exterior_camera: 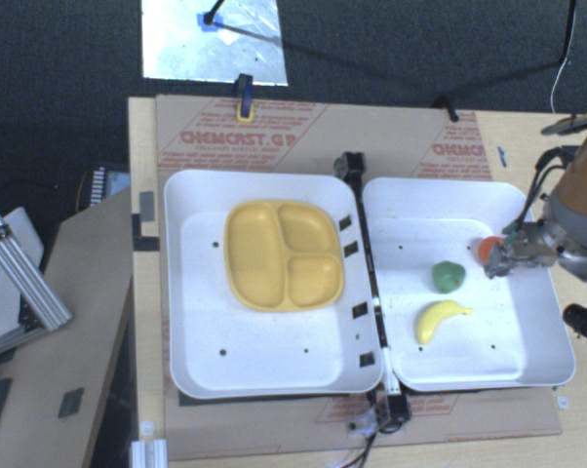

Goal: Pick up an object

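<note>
In the right bin (469,369) lie a green round object (449,277), a yellow banana (440,318) and a red-orange object (489,250) near the bin's right side. My gripper (503,259) reaches in from the right edge and stands right at the red-orange object, partly covering it. The green object lies a short way to the gripper's left, and the banana is below that. The left bin (191,359) holds a yellow divided plate (282,255).
The two white bins sit side by side on a cardboard-covered bench (274,135), joined by a black hinge strip (364,281). A shiny metal sheet (214,25) lies on the dark floor behind. Metal framing (16,271) stands at the left.
</note>
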### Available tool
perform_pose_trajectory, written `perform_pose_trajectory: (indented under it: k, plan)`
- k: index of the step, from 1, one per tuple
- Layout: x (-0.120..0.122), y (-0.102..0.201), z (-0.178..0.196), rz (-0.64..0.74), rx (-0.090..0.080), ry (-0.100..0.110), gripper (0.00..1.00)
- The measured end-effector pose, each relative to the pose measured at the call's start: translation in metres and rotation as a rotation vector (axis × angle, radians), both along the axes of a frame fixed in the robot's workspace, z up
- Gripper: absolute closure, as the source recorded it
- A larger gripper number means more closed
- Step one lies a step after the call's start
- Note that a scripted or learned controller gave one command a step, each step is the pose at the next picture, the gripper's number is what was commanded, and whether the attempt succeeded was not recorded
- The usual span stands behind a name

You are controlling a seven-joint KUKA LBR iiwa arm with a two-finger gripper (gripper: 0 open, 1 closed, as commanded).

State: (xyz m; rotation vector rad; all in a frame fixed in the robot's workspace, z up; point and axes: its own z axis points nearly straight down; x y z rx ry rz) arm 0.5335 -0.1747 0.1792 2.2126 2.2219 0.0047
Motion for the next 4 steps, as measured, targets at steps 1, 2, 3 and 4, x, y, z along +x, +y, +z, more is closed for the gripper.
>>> perform_pose_trajectory:
  k: [1, 2, 3, 4]
  plan:
    - [0.002, 0.000, 0.037, 0.000, 0.000, 0.001, 1.00]
    - [0.014, 0.053, 0.049, 0.006, 0.003, 0.002, 1.00]
    - [0.026, 0.112, 0.040, 0.007, 0.004, 0.004, 1.00]
    - [0.034, 0.159, 0.033, 0.005, 0.003, 0.004, 1.00]
